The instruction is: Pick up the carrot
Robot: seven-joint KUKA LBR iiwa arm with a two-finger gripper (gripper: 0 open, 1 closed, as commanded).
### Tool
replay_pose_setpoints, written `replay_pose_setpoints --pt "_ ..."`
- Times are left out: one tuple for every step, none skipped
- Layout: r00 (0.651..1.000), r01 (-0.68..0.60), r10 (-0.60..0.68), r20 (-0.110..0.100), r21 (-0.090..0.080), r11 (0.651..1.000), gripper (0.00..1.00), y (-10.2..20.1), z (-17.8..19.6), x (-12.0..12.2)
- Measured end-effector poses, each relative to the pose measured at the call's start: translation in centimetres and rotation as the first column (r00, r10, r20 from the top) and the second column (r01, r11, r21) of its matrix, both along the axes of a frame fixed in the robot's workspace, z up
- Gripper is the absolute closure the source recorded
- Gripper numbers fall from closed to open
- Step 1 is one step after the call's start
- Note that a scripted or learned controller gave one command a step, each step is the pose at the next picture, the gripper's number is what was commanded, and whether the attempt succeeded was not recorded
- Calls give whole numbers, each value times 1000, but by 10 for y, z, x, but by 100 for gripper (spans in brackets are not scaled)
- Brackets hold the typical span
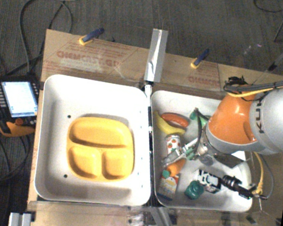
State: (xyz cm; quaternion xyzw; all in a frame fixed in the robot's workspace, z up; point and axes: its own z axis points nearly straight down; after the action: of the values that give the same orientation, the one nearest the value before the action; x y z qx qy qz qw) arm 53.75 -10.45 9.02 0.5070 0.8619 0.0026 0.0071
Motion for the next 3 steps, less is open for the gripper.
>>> replay_pose_setpoints --pt "1000 0 0 2 3 1000 100 2 10 1" --pt "1000 0 0 1 3 1000 0 2 10 1" --pt "1000 -11 11 17 -1 1000 0 -12 3 -19"
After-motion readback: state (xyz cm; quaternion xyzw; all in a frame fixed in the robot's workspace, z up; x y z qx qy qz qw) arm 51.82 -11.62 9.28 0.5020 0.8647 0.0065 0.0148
